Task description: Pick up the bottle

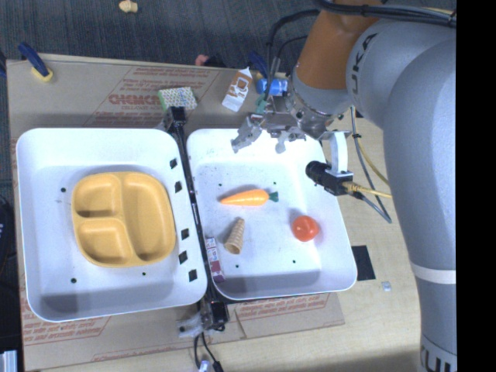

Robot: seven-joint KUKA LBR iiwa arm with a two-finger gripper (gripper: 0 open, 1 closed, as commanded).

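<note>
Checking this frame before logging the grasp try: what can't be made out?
- Bottle: too small in the camera view, label unreadable, lying at the right bin's left wall.
- Right bin: far right corner hidden by the arm.
- Arm: cut off by the bottom edge.

A: Is it bright enough?
B: Yes, even overhead light. The two shallow white plastic bins (256, 285) nearly wash out, with soft grey shadows along their inner walls.
A: Sharp?
B: Mildly soft and grainy throughout. The dark carpeted floor (155, 14) beyond the table is dim.
</note>
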